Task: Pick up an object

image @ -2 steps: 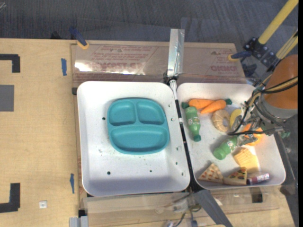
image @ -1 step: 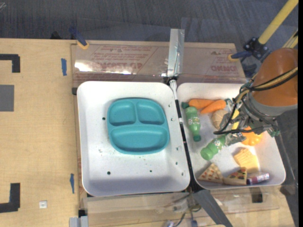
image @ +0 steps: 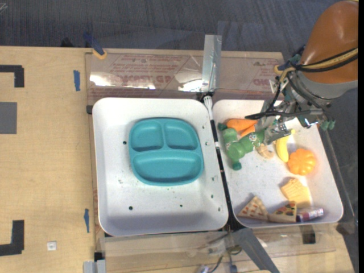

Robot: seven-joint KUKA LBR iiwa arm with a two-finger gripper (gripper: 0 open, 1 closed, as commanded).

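My gripper hangs low over the upper middle of the right bin, below the grey wrist and orange band. It is right above a cluster of toys: a green toy to its left, an orange carrot at its upper left, and a yellow banana just to its lower right. A small pale piece lies under it. The gripper's body hides what is directly beneath it, so a hold on any toy cannot be made out.
An orange pumpkin, a yellow cheese wedge, two pizza slices and a small purple item lie toward the right bin's front. The left bin holds a teal divided plate. A ridge separates the bins.
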